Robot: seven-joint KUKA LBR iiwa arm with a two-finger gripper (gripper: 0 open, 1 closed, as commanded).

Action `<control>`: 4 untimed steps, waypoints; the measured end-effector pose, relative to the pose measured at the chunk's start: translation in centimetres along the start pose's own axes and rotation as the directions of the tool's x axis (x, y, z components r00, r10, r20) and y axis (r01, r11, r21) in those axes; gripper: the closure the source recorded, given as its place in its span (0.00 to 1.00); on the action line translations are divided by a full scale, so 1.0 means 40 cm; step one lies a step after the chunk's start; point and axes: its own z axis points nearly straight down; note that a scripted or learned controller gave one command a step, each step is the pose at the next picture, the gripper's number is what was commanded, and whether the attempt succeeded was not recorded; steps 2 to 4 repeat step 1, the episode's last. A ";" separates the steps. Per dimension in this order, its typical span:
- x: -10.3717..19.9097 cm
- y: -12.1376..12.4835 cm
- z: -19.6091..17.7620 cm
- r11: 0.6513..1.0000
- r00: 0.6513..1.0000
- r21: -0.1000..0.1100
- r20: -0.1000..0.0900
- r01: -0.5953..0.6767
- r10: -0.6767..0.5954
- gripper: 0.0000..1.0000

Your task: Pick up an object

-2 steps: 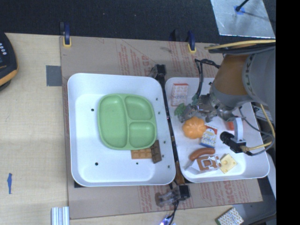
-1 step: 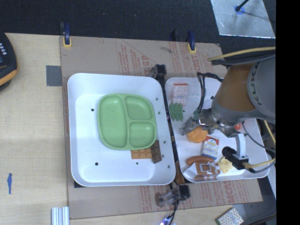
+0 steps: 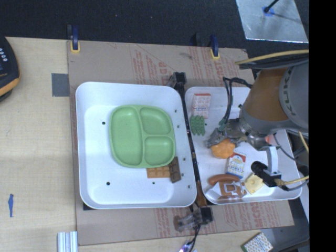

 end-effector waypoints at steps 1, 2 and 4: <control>0.154 0.101 -0.238 1.000 1.000 -0.012 -0.004 0.004 -0.004 1.00; 0.154 0.101 -0.238 1.000 1.000 -0.012 -0.004 0.004 -0.004 1.00; 0.154 0.101 -0.238 1.000 1.000 -0.012 -0.004 0.004 -0.004 1.00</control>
